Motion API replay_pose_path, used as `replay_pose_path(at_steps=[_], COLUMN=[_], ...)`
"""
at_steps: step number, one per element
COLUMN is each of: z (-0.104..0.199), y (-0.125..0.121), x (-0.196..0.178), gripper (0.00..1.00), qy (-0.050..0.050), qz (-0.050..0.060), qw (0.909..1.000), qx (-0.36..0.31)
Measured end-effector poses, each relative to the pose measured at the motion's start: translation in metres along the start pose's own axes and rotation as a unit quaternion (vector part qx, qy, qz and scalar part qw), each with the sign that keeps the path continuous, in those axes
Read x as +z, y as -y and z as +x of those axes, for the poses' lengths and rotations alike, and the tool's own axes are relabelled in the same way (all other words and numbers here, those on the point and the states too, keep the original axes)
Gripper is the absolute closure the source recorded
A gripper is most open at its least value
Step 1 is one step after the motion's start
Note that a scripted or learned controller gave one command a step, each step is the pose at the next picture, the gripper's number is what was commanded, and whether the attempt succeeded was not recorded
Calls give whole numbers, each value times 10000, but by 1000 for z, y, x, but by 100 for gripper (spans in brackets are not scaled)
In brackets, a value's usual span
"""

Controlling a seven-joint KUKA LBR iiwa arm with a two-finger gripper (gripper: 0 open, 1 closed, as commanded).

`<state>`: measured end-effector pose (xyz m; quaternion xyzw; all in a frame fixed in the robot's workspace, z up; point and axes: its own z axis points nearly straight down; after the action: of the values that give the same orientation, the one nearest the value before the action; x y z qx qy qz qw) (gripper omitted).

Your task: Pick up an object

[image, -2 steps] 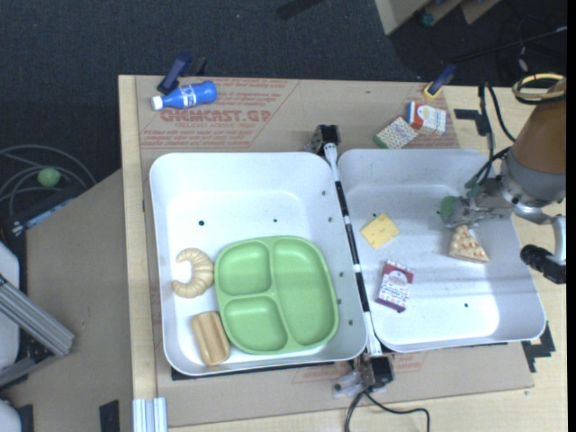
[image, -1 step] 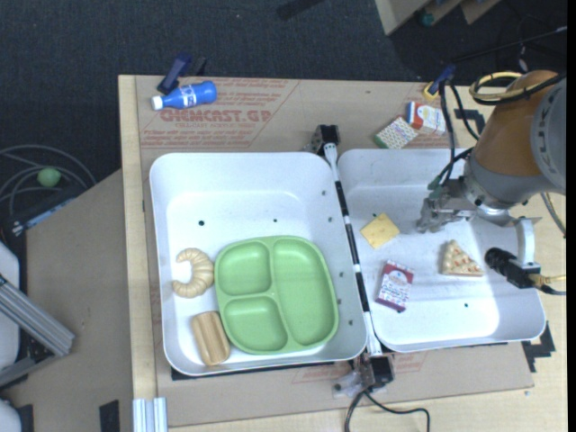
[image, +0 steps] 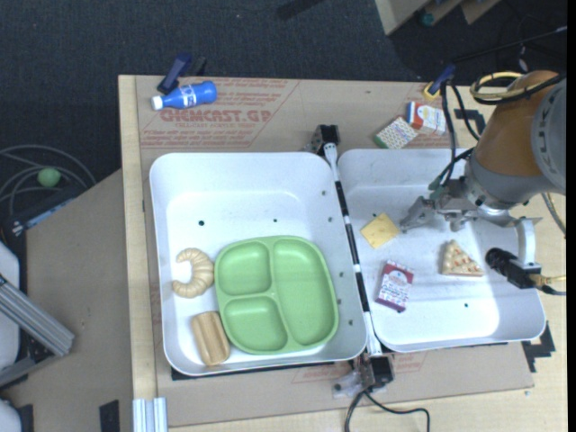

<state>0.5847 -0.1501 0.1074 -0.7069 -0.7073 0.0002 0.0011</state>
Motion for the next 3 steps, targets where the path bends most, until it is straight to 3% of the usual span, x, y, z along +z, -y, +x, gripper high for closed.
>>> replay_pose_path(at_steps=[1, 2, 3], z=[-53, -24, -67], y=[42, 44, -58], x=[-50, 19, 22], gripper=[0, 0, 0], qy=[14, -1, -44], qz=[-14, 5, -22], qw=[10000, 10000, 10000], qx=[7, 0, -25])
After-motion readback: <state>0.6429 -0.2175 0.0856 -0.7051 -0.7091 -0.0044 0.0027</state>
